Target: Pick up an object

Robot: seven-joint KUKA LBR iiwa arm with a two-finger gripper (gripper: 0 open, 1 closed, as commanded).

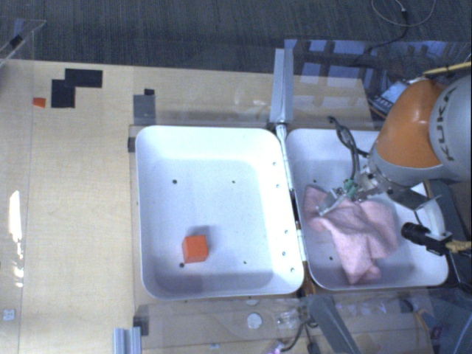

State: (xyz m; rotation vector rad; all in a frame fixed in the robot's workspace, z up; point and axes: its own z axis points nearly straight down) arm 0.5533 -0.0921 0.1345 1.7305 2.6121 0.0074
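Note:
A pink cloth [358, 238] lies crumpled in the right bin [317, 153]. My gripper [341, 196] is down at the cloth's upper left part, shut on a pinched ridge of fabric, and folds run from that spot toward the lower right. The grey arm with its orange band [409, 135] reaches in from the right above the bin. An orange-red block [195, 248] sits low on the floor of the left bin [214, 153], far from the gripper.
A metal divider post [280, 87] stands between the bins at the back. Black cables [346, 142] hang by the wrist. Black shapes [72, 85] and a small orange mark [39, 102] lie on the bench at the far left.

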